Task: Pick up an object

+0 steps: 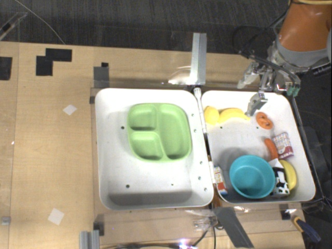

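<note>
From the overhead camera, the gripper [255, 107] hangs over the far part of the right bin [244, 139], its metal fingers pointing down; whether they are spread or closed cannot be made out, and nothing is seen between them. Just left of the fingertips lies a yellow lemon-like fruit [211, 115] with a yellow curved piece [232, 113] touching it, the piece's long axis running left to right along the bin's far wall. Just right of the gripper sits an orange round piece [264, 120]. Nearer the camera, an orange carrot-like piece [271, 148] points roughly front to back, beside a small red-and-white packet [283, 144] whose print is too small to read. A teal bowl [252, 177] stands upright at the near side, with a banana [290, 174] along the right wall, lengthwise front to back. The left bin [111, 154] holds a green divided tray [158, 131].
</note>
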Robot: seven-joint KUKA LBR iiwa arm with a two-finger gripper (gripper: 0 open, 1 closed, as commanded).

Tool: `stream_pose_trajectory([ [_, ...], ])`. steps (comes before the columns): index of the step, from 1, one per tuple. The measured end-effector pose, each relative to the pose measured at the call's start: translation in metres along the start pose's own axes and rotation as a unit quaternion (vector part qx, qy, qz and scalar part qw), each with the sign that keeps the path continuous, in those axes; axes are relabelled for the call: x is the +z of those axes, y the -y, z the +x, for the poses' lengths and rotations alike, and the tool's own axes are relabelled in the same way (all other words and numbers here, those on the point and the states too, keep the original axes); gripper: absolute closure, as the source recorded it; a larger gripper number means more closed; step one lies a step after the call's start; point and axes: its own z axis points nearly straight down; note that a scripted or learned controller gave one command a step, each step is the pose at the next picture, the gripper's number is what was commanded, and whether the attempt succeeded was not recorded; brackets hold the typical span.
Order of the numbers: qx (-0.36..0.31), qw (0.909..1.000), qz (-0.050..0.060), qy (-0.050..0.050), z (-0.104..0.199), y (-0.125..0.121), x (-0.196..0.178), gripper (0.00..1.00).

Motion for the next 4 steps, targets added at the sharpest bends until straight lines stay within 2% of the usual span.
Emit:
stream_pose_trajectory([
  [1, 0.067, 0.9978, 0.0, 0.0, 0.094, 0.013, 0.158, 0.0],
  [2, -0.042, 0.9991, 0.001, 0.002, 0.04, 0.038, 0.145, 0.0],
  [3, 0.045, 0.9989, 0.003, 0.015, 0.078, 0.063, 0.161, 0.0],
  [4, 0.042, 0.9991, 0.002, 0.012, 0.078, 0.061, 0.151, 1.0],
])
